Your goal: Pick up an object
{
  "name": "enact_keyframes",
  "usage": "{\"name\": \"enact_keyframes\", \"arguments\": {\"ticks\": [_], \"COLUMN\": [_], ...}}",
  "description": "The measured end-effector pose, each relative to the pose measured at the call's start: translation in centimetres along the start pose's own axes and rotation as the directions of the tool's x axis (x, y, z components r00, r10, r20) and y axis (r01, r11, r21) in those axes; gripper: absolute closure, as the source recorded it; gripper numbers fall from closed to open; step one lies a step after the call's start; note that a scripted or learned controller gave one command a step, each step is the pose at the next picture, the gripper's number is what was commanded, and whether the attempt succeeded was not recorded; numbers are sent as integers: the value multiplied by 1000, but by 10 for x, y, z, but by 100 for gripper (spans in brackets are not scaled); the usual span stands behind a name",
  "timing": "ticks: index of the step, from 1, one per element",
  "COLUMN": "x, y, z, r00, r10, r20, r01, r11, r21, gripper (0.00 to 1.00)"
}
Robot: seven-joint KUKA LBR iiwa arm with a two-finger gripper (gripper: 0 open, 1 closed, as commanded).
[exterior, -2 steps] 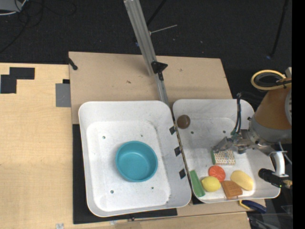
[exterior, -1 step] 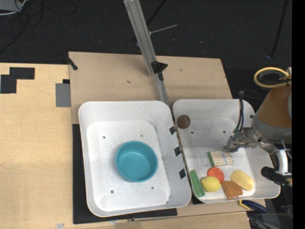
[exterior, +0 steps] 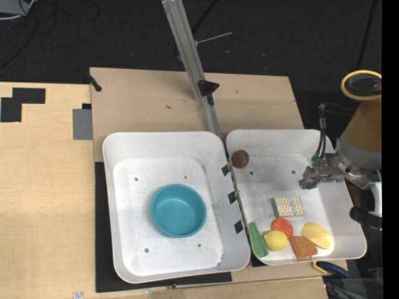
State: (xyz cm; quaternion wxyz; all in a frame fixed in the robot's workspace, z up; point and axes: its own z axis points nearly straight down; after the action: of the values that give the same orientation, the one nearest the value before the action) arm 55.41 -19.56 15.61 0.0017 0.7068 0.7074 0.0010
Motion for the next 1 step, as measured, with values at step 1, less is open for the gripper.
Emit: {"name": "enact_keyframes", "arguments": {"ticks": [1], "x": [-1], "y": [4], "z": [-62], "r00": [1000], "r10": [1], "r20": [0], "r01": [-1], "r11": [1000], "r21": [-1], "gripper": [100]}}
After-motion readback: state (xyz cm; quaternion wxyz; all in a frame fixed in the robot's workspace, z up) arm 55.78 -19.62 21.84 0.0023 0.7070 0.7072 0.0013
